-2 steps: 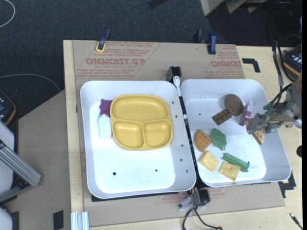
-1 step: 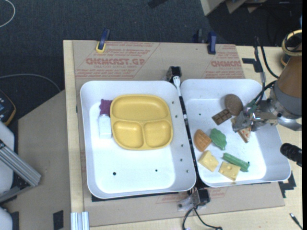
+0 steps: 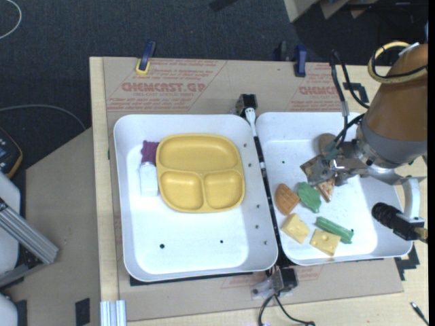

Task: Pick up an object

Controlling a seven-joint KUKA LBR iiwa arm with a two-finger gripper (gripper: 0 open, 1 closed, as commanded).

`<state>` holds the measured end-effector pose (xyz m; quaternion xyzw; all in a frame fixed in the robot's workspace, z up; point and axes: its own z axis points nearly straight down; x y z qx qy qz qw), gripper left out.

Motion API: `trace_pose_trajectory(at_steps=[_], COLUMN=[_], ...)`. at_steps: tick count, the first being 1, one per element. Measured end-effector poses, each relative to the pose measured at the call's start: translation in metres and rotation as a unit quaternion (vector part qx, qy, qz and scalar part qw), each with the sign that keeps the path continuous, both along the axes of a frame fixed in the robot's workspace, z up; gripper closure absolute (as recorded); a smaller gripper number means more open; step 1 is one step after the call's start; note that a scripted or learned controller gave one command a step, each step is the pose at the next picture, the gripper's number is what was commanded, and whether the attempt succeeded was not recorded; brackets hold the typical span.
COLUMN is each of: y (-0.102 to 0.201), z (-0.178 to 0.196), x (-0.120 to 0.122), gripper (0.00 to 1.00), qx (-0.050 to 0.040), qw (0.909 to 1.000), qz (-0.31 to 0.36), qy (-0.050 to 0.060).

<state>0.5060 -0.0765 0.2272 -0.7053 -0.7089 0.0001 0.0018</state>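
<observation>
A brown board bench [image 3: 204, 80] printed with red lettering fills the middle of the frame and bears 2 shallow white plastic bins with rounded corners. The left bin [image 3: 136, 250] sits at centre-left; the right bin [image 3: 285, 131] sits at centre-right, their inner rims touching along a black strip.

The grey arm [image 3: 397, 124], with a glossy orange band above the wrist, comes in from the right edge over the right bin. Its gripper [image 3: 325, 172] hangs low over the upper middle of that bin, metal parts pointing left; whether its fingers are spread or closed I cannot tell.

In the left bin a smooth yellow tray [image 3: 200, 172] with 3 compartments, 1 wide above and 2 small below, lies in the upper half. Just beside its left edge lie a purple piece [image 3: 149, 151] and a white piece [image 3: 147, 178].

The right bin holds a cluster of small toy-like pieces just below the gripper: a round tan waffle-textured piece [image 3: 287, 198], a dark green lumpy piece [image 3: 309, 197] touching it, a long green piece [image 3: 334, 227] toward the lower right, and 2 blocky yellow wedges [image 3: 296, 228] [image 3: 324, 241] near the bottom rim. A reddish patterned piece [image 3: 325, 191] lies right under the gripper, partly hidden.
</observation>
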Motion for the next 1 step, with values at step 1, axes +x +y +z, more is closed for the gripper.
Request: trace_pose_trajectory(at_steps=[1], y=[0.0547], z=[0.0042], x=[-0.0139], gripper=[1.00], qx=[0.0006], qw=[1.0000], qz=[0.001], qy=[0.001])
